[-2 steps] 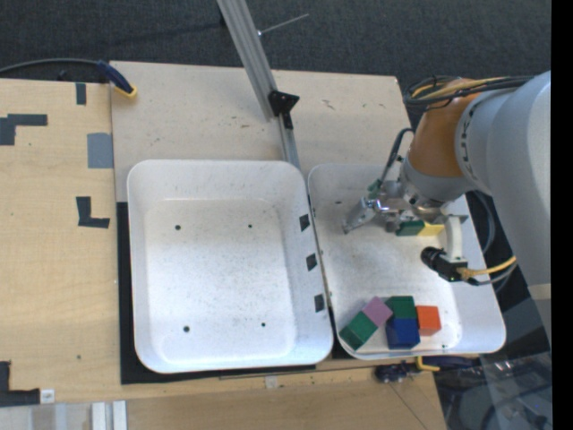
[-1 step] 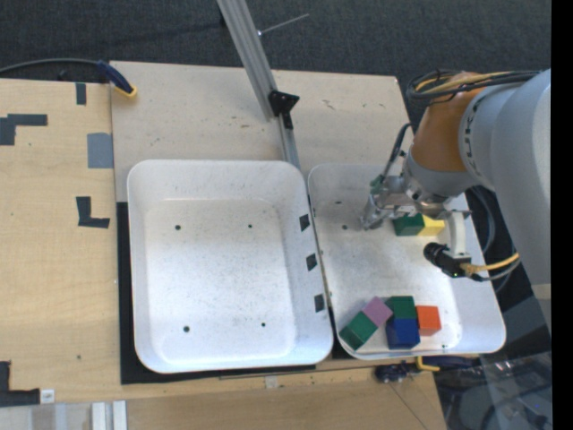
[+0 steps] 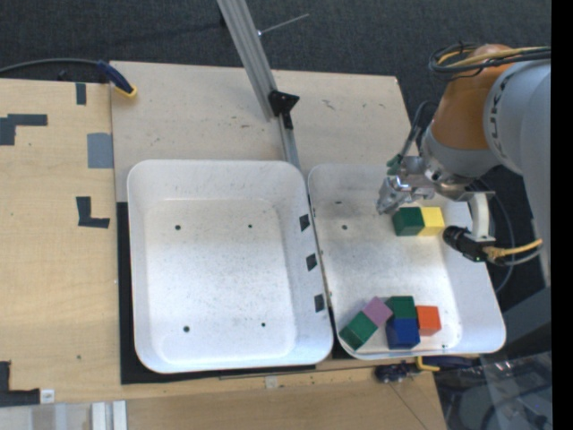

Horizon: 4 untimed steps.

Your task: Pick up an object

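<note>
Claw state cannot be told: the gripper (image 3: 394, 197) hangs low in the right bin (image 3: 358, 267), just beside a green block (image 3: 408, 221) that touches a yellow block (image 3: 432, 218). Leftward, the left bin (image 3: 215, 267) offers broad bare floor. Along the right bin's near edge cluster a green cube (image 3: 359, 331), pink block (image 3: 378, 311), blue block (image 3: 403, 331) and orange block (image 3: 429, 319).
</note>
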### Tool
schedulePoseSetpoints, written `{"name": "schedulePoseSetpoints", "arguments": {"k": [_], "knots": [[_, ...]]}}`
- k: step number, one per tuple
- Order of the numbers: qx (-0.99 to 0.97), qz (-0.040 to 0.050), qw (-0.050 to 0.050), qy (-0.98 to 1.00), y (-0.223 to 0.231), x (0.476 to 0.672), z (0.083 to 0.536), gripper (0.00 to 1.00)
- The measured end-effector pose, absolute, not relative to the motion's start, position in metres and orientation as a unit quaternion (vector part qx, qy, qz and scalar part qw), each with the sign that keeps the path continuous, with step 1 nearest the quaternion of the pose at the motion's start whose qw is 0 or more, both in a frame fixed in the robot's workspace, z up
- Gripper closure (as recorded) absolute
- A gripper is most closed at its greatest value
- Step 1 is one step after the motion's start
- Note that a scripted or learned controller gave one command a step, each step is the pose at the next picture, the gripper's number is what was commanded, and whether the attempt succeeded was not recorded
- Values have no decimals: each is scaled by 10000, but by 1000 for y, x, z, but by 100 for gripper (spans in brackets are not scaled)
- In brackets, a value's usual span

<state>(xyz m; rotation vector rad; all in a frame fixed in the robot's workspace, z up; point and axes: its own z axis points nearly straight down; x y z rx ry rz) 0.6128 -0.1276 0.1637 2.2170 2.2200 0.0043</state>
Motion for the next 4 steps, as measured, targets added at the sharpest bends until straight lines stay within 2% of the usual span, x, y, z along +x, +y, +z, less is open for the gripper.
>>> {"name": "schedulePoseSetpoints", "arguments": {"k": [1,3,4], "knots": [[7062,16,21,7081,-120,622,220,100],[7066,8,12,7076,-116,619,296,100],[7050,-7,-14,7092,-62,628,275,100]]}}
